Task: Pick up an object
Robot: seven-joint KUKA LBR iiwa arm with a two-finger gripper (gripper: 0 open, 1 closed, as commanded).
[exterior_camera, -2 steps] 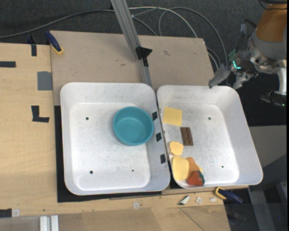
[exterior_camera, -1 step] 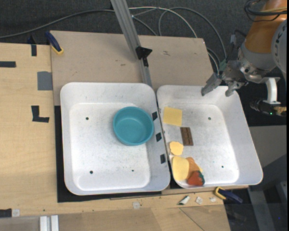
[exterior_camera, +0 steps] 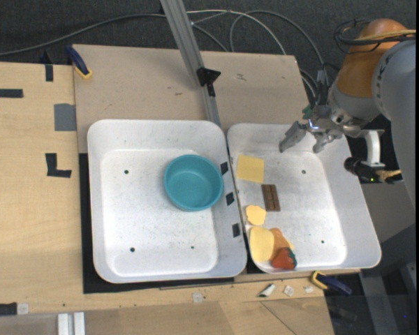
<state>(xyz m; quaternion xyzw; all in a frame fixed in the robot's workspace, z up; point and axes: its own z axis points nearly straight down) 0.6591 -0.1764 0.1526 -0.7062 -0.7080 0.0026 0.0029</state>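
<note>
Above the right bin's (exterior_camera: 349, 208) far edge the gripper (exterior_camera: 307, 139) is poised, fingers spread and nothing held — no pick is made yet; the yellow square (exterior_camera: 251, 168) lies near, untouched.

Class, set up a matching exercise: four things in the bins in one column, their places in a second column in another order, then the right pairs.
Things:
1. teal bowl
2. yellow square
3. brown block
4. red piece

Places:
A. right bin, near front edge
B. left bin
C. right bin, far left part
D. right bin, just nearer than the square

Pairs: 1-B, 2-C, 3-D, 4-A
</note>
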